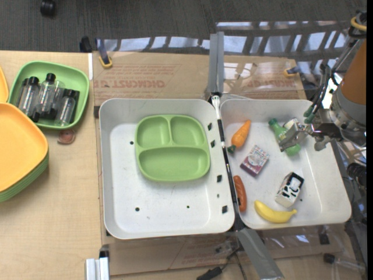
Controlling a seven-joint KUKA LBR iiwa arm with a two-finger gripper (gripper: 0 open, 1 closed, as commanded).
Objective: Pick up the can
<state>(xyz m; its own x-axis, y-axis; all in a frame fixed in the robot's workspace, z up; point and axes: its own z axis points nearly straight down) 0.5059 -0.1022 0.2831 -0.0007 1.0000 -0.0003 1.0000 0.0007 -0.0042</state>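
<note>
We begin with the tabletop (58,226), plain light wood, which carries two shallow bins of smooth white plastic. We take the can (254,160) as our reference for every place. We judge it to be the small purplish thing with a pale label; it lies on its side on the floor of the right bin (326,174), and its long axis runs slantwise from upper right to lower left.

The left bin (116,214), to the left of the can, holds a divided plate (172,147) of matte green plastic. The grey arm (352,86) stands far to the right of the can and above it. Its pincer (306,133) is to the upper right of the can, apart from it, and very close to a green bottle (287,134). How far the pincer is open, and whether it has hold of anything, we cannot tell.

We judge that the coming move must go down and to the left.

The smaller things:
- Below right of the can are a curved yellow banana (275,212) and a black-and-white carton (289,189).
- Above left of it is an orange carrot (240,133).
- Below left of it is a reddish sausage (239,193).
</note>
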